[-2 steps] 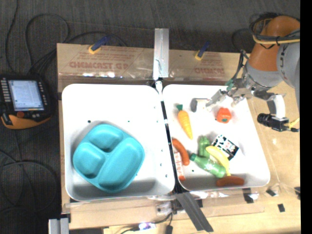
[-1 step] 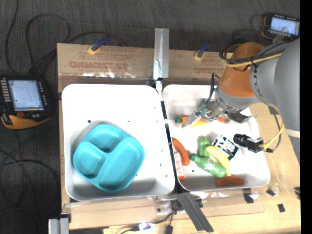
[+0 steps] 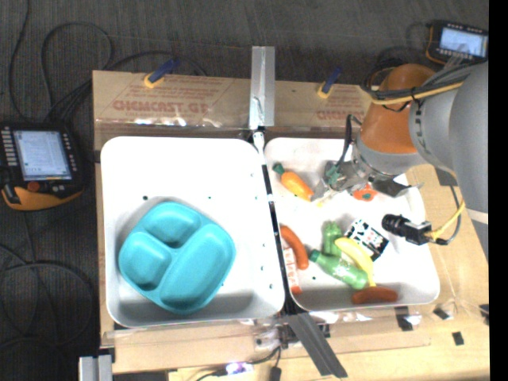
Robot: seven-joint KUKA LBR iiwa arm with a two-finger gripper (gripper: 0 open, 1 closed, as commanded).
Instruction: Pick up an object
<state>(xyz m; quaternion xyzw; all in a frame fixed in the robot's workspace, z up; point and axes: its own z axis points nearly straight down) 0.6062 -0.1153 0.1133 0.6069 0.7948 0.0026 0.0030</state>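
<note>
Right of centre, the gripper (image 3: pixel 343 175) sits low in the upper part of the right bin (image 3: pixel 425 280), just beside an orange carrot (image 3: pixel 296 185); whether it is open or closed cannot be told. Lower in that bin lie a red sausage (image 3: pixel 294 247), a green bottle (image 3: pixel 340 267) and a yellow banana (image 3: pixel 355 254). A blue divided tray (image 3: pixel 176 255) fills the left bin (image 3: pixel 127 157).

The grey arm (image 3: pixel 464 125) wears an orange band (image 3: pixel 393 121), trailing black and yellow cables (image 3: pixel 452 217).
</note>
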